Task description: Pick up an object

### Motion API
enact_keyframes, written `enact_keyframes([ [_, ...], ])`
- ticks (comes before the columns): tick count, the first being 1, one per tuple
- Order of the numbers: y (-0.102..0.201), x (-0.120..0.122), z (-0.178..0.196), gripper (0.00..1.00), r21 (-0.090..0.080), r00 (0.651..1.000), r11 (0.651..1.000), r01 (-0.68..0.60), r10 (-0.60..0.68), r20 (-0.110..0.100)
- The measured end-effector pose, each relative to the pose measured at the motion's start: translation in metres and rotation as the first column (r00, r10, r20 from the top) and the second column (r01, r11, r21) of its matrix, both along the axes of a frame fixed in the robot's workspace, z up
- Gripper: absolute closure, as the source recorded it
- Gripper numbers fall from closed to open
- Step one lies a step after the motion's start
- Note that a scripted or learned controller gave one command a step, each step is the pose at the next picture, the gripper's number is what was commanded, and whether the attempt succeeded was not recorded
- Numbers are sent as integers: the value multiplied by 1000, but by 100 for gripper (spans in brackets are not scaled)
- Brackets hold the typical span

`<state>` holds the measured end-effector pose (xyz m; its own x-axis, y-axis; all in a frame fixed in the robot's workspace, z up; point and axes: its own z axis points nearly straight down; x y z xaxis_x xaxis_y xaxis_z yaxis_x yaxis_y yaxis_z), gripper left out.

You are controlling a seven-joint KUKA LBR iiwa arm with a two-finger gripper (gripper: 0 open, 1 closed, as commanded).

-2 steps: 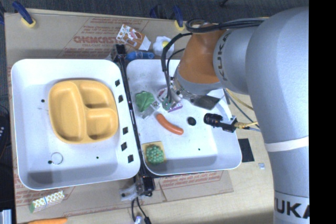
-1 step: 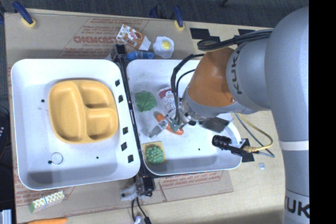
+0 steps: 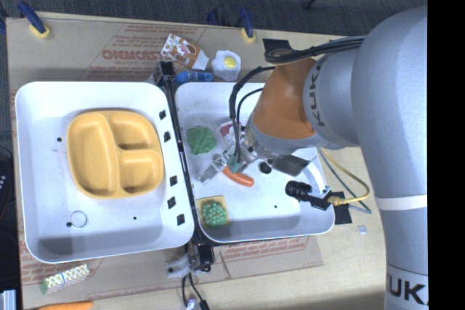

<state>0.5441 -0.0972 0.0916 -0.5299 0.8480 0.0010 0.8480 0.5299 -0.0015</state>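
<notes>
— The bench [image 3: 131, 47] in your view was covered with printed brown cardboard, and two white bins sat side by side on it. The left bin [image 3: 29, 156] held a yellow divided tray [image 3: 116, 152]; the right bin [image 3: 290, 221] held the small things.

— Where was the arm?

— You would have seen the arm [image 3: 363, 98] reaching in from the right, with its orange band [image 3: 287, 109] over the middle of the right bin. The gripper [image 3: 236, 156] sat low, near that bin's centre.

— Open or closed?

— I could not tell you. The wrist and cables covered it, so whether it was wide, narrow or holding anything did not show.

— And the thing to pick?

— The nearest candidate was an orange carrot [image 3: 240, 177]. It lay flat on the floor of the right bin, just beside the gripper and a little below it in your view. Its long axis ran at a slant, from upper left to lower right. The upper-left end pointed toward the gripper. Which end was the tip was too small to make out.

— Anything close by?

— A green leafy piece [image 3: 201, 139] lay near the gripper, to its left. A yellow square with green dots [image 3: 213, 213] sat in the bin's lower-left corner, apart from the carrot.
</notes>
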Motion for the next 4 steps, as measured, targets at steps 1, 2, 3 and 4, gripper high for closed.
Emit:
enact_keyframes([
  [1,-3,-32,0,0,0,980,980,200,-200,-4],
  [2,-2,-37,0,0,2,996,996,-86,86,-3],
  [3,-2,-43,0,0,3,1000,1000,-28,28,-5],
  [4,-4,-58,-1,0,1,952,952,305,-305,-6],
])
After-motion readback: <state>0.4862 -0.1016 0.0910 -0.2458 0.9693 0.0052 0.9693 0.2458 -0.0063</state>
